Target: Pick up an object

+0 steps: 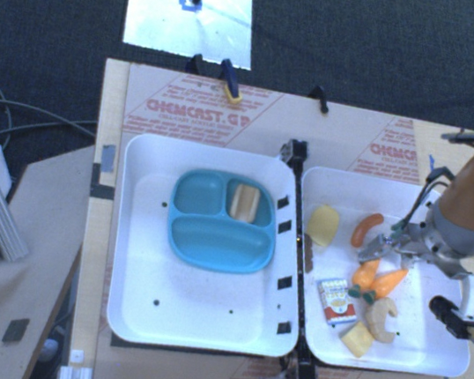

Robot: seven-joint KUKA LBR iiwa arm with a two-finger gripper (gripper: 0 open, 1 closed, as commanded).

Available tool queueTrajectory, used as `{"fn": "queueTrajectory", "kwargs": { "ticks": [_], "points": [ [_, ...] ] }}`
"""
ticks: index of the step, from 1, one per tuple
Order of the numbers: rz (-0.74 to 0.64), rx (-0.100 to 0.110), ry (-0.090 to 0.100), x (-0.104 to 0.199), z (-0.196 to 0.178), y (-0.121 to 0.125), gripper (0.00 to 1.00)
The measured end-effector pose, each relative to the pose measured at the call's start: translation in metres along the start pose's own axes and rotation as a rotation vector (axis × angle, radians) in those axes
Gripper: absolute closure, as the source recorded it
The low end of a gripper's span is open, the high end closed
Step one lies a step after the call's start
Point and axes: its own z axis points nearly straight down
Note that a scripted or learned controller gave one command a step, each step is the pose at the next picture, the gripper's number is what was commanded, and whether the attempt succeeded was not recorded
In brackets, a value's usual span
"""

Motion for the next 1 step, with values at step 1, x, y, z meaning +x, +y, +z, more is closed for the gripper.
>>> {"fn": "queueTrajectory", "kwargs": {
  "ticks": [1],
  "points": [
    [0.002, -0.003, -0.002, 0.0002, 0.0072, 0.0008, 0.0]
  ]
}}
